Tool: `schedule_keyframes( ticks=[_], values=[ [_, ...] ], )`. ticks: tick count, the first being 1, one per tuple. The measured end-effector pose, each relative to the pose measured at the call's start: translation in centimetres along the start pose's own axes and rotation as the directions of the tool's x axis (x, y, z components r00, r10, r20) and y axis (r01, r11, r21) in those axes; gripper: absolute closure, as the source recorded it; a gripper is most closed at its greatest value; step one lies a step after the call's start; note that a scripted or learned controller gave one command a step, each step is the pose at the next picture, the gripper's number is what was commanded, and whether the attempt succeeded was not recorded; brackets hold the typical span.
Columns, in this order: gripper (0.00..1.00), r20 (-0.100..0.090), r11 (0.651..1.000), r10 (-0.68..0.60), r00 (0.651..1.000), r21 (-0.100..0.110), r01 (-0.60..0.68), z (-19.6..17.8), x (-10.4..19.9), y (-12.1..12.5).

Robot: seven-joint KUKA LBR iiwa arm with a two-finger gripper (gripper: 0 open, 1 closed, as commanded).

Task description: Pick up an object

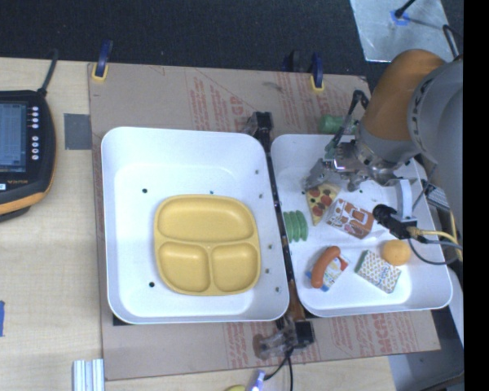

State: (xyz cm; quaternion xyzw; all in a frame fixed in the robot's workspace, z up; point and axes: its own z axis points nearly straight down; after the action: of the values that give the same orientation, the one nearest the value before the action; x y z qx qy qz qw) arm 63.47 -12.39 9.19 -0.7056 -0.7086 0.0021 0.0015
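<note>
My gripper [336, 172] hangs low over the upper part of the right bin [428, 300], coming off the grey and orange arm at the right. Just below it lies a small pizza-slice toy [319, 204]. Next to that sits a brown and white packet [350, 218]. A green ridged piece [295, 225] rests by the bin's left wall. Nearer the front are a red-orange sausage toy [326, 267], a patterned little box [379, 273] and an orange ball [397, 252]. I see nothing held in the gripper.
The left bin [122, 169] holds a yellow divided plate [206, 244]. A handheld control pendant [12, 153] lies on the bench at far left. A black cable with a yellow lead [420, 235] crosses the right bin's right side. A green object [332, 124] sits behind the right bin.
</note>
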Motion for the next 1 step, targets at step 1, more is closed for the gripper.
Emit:
schedule_keyframes(
  ticks=[1],
  values=[
    [0.00, 0.000, 1.000, -0.001, 1.000, 0.000, 0.001, 0.03, 2.45, -1.06]
  ],
)
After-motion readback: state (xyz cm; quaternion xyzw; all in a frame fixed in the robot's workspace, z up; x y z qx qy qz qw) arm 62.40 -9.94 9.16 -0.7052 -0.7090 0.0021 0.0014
